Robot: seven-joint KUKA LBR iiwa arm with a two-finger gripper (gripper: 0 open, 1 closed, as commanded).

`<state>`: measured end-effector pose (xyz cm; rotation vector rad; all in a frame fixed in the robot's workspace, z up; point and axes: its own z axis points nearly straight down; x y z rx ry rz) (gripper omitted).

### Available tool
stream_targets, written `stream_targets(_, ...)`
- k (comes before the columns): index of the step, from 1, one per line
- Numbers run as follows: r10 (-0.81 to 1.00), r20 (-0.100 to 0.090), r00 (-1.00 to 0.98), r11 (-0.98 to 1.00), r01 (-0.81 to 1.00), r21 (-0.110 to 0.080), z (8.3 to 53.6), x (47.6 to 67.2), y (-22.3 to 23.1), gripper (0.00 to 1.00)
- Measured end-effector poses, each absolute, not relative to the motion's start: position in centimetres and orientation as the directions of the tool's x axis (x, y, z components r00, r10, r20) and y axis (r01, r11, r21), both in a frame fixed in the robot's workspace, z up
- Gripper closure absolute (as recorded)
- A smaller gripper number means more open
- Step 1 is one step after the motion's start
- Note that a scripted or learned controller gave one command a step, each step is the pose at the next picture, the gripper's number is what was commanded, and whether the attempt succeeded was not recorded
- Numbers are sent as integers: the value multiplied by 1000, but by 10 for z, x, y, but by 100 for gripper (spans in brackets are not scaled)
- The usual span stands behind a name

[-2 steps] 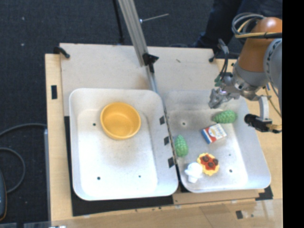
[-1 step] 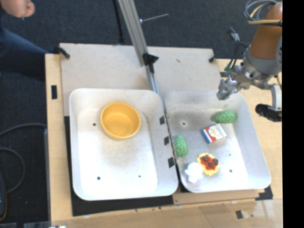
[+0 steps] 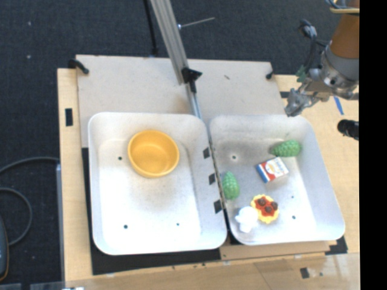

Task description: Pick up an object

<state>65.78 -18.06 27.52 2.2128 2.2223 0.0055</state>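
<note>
- Camera view puts my gripper (image 3: 294, 106) over the right bin's (image 3: 314, 156) far rim, holding nothing I can see; its spread I cannot tell.
- Below it: green bumpy toy (image 3: 286, 148), small carton (image 3: 271, 170), second green toy (image 3: 230, 185).
- Yellow bowl (image 3: 153, 153) sits in the left bin (image 3: 109, 222).

Floor (image 3: 72, 17): I see dark speckled carpet around the bench.
Bench (image 3: 139, 83): pale wooden board, black brackets at its corners.
Pole (image 3: 172, 38): a metal rail slants up from the board's middle.
Cables (image 3: 18, 192): dark loops lie on the carpet at left.
</note>
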Motion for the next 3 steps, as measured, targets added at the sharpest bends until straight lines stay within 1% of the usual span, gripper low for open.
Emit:
stream_targets(1, 1000, 0, -6, 6, 1000, 0, 261, 666, -129, 100)
stream_targets(2, 1000, -1, -5, 5, 1000, -1, 251, 664, -83, 100)
stream_targets(3, 1000, 0, -6, 6, 1000, -2, 241, 666, -27, 100)
